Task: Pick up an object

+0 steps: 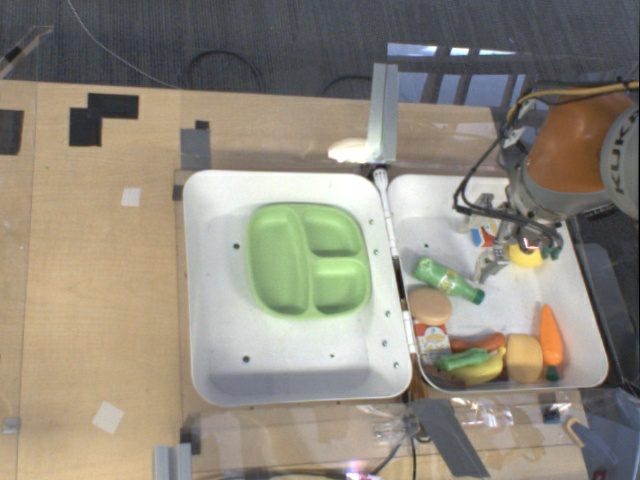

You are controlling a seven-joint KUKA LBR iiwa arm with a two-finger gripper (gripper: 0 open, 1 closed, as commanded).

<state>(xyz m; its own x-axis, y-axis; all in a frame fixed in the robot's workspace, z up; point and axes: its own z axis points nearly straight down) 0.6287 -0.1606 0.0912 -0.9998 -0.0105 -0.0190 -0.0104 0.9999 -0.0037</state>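
My gripper [508, 250] hangs low over the upper part of the right bin [570, 298], below the orange band of the arm. A small yellow object [527, 258] lies right beside it, partly hidden under the wrist, with a red and blue bit [487, 236] just left of it. A green bottle [450, 280] lies on its side a little left of and below the gripper. Nothing shows as lifted by the gripper.
The left bin [215, 268] holds a green divided plate [306, 259]. Along the right bin's near side lie a round bun-like item [431, 304], a can [432, 340], a banana [480, 369], a tan roll [524, 358] and an orange carrot [550, 336].
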